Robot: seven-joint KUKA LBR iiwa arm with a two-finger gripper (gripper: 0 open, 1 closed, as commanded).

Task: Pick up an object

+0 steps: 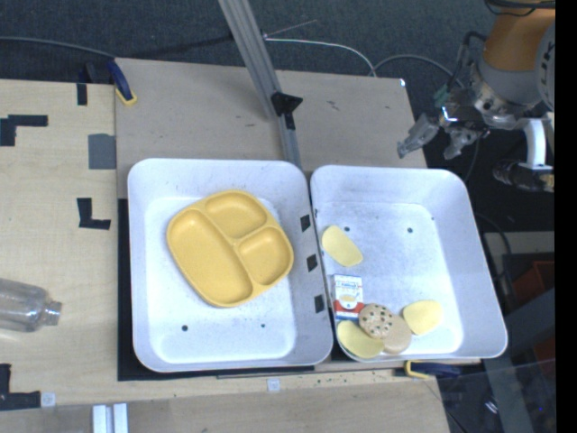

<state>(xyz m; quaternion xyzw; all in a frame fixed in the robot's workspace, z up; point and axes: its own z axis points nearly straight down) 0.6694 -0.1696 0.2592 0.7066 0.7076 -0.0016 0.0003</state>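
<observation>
The gripper (431, 138) is seen raised beyond the far right corner of the right bin (451, 233), above the wooden bench (207, 106), its two fingers spread apart with nothing between them. The grey arm (514, 34) with its orange band is shown entering from the upper right.

In the right bin, a yellow chip (342, 245) lies near the left wall. A small red-and-white packet (348, 297) is placed nearer the front, and just in front of it a speckled cookie (376, 318) and a tan disc (395, 336) are bunched on a yellow slice (354, 339). A further yellow piece (422, 315) rests just to their right.

The left bin (153, 332) is occupied by a yellow divided plate (229, 246). A metal post (252, 48) is slanted across the bench behind the bins. Black tape marks (88, 213) are scattered over the wood at left, where a clear bottle (22, 306) lies on its side. Dark carpet (135, 7) and thin cables (334, 48) are visible beyond the bench.
</observation>
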